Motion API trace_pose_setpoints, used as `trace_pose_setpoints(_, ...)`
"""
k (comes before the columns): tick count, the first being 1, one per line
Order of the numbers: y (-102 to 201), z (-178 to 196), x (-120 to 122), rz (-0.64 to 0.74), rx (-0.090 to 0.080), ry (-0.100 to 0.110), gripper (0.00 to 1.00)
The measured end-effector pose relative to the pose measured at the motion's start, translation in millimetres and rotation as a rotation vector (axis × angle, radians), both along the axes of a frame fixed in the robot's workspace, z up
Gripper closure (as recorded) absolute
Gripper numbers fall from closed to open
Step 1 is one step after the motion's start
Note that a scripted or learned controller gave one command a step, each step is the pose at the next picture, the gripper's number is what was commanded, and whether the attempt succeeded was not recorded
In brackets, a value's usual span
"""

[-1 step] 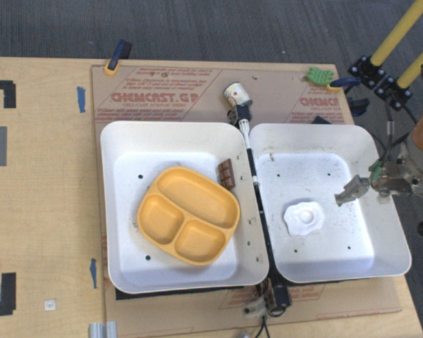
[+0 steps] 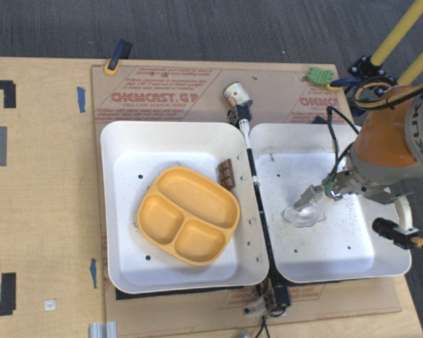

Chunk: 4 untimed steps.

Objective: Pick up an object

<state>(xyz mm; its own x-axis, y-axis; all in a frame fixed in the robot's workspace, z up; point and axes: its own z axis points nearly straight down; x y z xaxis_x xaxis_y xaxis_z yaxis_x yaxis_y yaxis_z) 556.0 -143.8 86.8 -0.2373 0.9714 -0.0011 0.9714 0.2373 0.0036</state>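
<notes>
On the far left of the counter (image 2: 35, 189) there are black tape marks and a grey square, and a small part of something red sits at the left edge. Two strips of blue tape (image 2: 81, 98) are on the left border of the cardboard sheet (image 2: 162, 90) that lies under the bins, one near its top corner and one lower. There are two white bins, side by side and touching along their inner walls. The left bin (image 2: 120, 153) holds two things: one yellow divided plate (image 2: 189, 215) with three compartments, lying near the middle and turned at an angle, and one small brown block (image 2: 226, 174) beside the right wall, just next to the upper right rim of the plate. Free floor remains in this bin along the top edge and the left edge. The right bin (image 2: 352, 259) holds one clear, glass-like object (image 2: 303, 215) a little left of its centre, well apart from all four walls, with open white floor around it. The pincer (image 2: 311, 198) reaches in from the right and its tip is just above this clear object, touching or nearly touching it; I cannot tell how its jaws stand. Behind it the grey arm (image 2: 388, 153) with the orange band covers the right upper corner of this bin.
</notes>
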Motion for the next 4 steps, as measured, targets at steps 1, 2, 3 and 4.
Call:
trace_pose_setpoints(1, 46, 0, -7, 0.118, 0.000, 0.000, 0.00)
trace_pose_setpoints(2, 6, -1, -76, -0.011, 0.000, 0.002, 0.00)
trace_pose_setpoints(3, 37, 71, -59, -0.471, 0.001, 0.003, 0.00)
trace_pose_setpoints(4, -22, 25, 11, -0.401, 0.000, 0.003, 0.00)
